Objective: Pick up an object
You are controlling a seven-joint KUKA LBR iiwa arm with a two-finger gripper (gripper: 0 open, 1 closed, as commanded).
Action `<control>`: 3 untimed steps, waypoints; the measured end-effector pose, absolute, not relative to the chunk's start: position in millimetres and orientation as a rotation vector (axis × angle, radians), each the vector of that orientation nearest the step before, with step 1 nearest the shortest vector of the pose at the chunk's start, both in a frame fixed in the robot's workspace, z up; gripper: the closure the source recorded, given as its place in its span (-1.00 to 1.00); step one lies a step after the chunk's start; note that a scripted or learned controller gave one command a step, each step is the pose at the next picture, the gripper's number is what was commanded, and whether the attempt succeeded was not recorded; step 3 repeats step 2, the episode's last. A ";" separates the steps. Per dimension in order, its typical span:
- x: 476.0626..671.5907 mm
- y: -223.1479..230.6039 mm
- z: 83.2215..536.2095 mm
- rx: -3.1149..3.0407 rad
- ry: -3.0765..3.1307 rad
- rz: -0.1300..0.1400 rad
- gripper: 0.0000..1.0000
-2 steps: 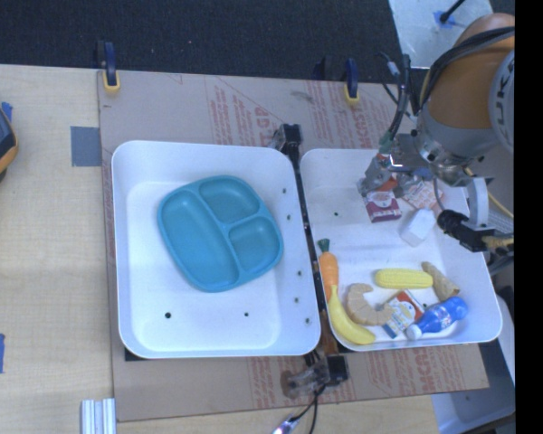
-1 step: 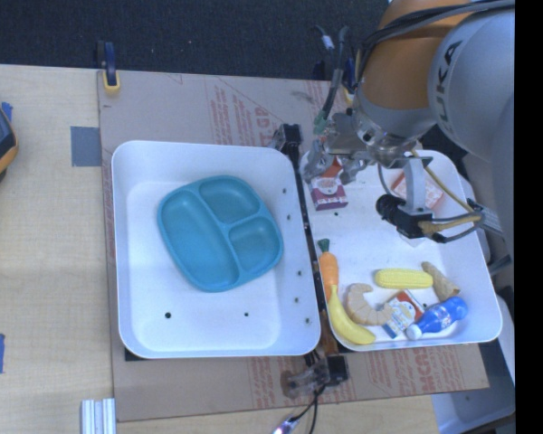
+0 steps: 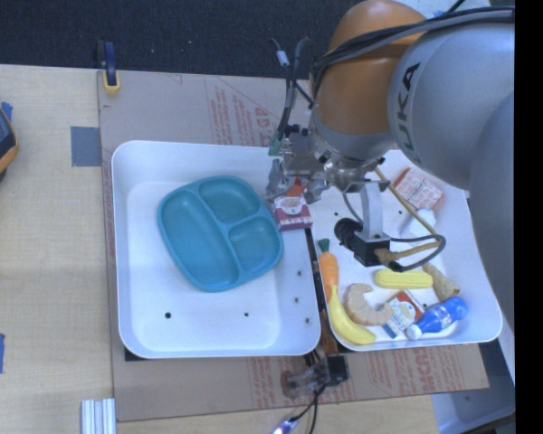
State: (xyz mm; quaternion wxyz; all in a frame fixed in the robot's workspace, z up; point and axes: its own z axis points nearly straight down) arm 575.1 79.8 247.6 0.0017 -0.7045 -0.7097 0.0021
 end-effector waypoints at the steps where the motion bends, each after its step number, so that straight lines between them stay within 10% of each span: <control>1: 601.8 80.8 190.8 -2.214 -2.225 0.009 1.00; 2: 557.0 130.7 251.3 -2.212 -2.227 0.004 1.00; 3: 557.0 130.7 251.3 -2.212 -2.227 0.004 1.00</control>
